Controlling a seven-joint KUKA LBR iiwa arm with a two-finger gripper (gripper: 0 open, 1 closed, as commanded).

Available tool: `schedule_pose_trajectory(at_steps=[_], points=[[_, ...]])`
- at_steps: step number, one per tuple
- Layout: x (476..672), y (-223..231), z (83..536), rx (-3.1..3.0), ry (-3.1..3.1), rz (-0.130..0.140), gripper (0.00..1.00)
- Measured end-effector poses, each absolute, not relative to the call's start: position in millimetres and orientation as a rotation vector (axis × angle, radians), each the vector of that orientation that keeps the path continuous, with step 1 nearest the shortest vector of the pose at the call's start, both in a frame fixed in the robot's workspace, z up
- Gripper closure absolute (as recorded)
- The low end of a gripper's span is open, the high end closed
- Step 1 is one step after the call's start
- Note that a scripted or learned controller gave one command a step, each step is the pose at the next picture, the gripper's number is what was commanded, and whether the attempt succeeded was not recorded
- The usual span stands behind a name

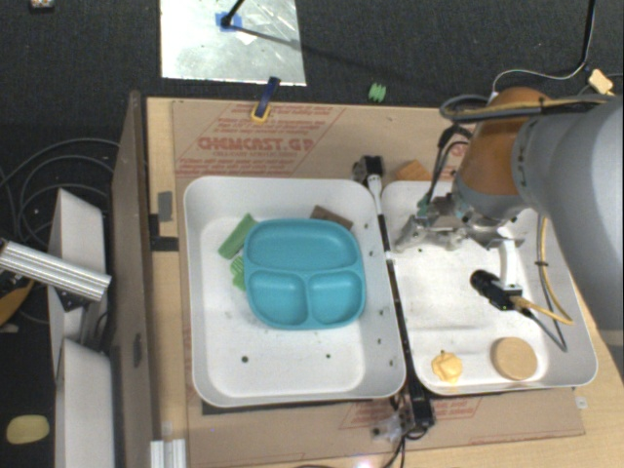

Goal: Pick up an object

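The left bin (210,359) holds a blue three-part plate (302,271). Green pieces (235,237) poke out from under the plate's left edge, and a brown block (331,216) lies behind it. In the right bin (575,364), a small yellow object (448,366) and a round tan disc (514,358) lie near the front wall. My gripper (439,230) hangs low over the back left part of the right bin, close to the divider between the bins and apart from both objects there.
The grey arm (570,174) fills the space over the right bin's back right corner. An orange-tan piece (410,171) lies on the cardboard behind the right bin. Cables and a metal bar sit left of the bench.
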State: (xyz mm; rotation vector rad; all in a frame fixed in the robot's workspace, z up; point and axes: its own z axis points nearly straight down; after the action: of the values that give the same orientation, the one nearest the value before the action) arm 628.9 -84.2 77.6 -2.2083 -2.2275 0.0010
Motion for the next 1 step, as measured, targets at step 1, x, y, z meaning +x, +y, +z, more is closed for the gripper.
schedule_pose_trajectory(at_steps=[1], points=[[670.2,-107.9,86.0,-2.22,-2.232,-0.006,0.0]])
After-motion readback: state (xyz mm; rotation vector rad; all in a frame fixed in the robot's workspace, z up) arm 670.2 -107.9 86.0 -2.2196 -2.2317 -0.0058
